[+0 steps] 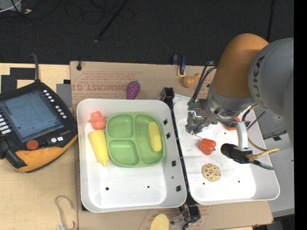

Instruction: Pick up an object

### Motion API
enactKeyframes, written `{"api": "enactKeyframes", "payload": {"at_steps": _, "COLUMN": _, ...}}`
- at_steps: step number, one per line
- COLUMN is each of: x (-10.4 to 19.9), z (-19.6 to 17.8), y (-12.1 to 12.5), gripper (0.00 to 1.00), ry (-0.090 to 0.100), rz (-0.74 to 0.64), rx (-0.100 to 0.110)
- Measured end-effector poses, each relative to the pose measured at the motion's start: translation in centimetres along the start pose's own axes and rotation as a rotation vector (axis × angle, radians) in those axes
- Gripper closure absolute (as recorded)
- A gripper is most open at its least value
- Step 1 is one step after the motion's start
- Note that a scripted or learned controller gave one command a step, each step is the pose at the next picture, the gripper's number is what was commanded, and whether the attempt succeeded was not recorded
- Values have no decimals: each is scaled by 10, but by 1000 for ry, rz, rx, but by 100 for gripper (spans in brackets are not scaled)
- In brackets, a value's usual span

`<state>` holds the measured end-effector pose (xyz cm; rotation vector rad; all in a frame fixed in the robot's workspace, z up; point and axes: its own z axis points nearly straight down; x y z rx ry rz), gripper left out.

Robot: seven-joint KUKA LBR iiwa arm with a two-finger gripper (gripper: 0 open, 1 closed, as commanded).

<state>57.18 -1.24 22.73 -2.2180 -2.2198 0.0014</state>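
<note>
— Nearest, what's lying in the right bin [268, 188]?
— Cookie [211, 172], with a red pepper [207, 146] just beyond it.
— And the gripper [194, 127]?
— Hovering left of the pepper; whether it's gripping, I cannot tell.

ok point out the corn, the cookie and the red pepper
corn [155, 135]: camera view, middle of the cob, in the green tray's right compartment
cookie [211, 172]: camera view, centre of its top face, right bin
red pepper [207, 146]: camera view, middle of its body, right bin
</note>
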Motion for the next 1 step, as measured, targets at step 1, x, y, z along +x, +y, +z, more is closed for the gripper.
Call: {"api": "enactKeyframes", "payload": {"at_steps": 1, "x": -9, "z": -10, "y": 1, "gripper": 100, "ry": -2, "rz": 1, "rx": -2}}
